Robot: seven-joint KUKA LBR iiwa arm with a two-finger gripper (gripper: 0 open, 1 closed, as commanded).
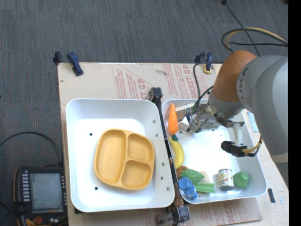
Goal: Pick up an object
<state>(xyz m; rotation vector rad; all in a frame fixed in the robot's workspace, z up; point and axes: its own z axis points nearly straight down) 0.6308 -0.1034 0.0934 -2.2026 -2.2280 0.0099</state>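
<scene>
At the bottom of the picture, at about 8 o'clock, a black hand-held screen box [40, 192] with a grey screen sits on the dark floor, and a black cable loops up from it. Next comes the near edge of the bench [94, 74], a pale board with red writing on it. On the bench stand two white bins side by side. The left bin [77, 121] holds a yellow plate [124, 158] with three parts, lying flat in the middle of the bin. The right bin [256, 182] holds the toys. Along its near side, at about 5 o'clock in the picture, lie a blue bottle [187, 188], a green leafy toy [195, 178], a small can [225, 179] standing up, and a green ball-like thing [241, 179] just beside the can at its 3 o'clock. A yellow banana [177, 153] lies along the left wall of that bin, and an orange carrot [172, 119] lies past it, at the banana's 12 o'clock, close to the same wall. The gripper [197, 124] is low in the far left part of the right bin, just beside the carrot at the carrot's 3 o'clock. I cannot tell if the pincer is released or clenched, and nothing can be seen in it. The grey arm [263, 88] with its orange band comes in from 3 o'clock. At the far edge of the bench, blue clamps [74, 62] grip the board.
</scene>
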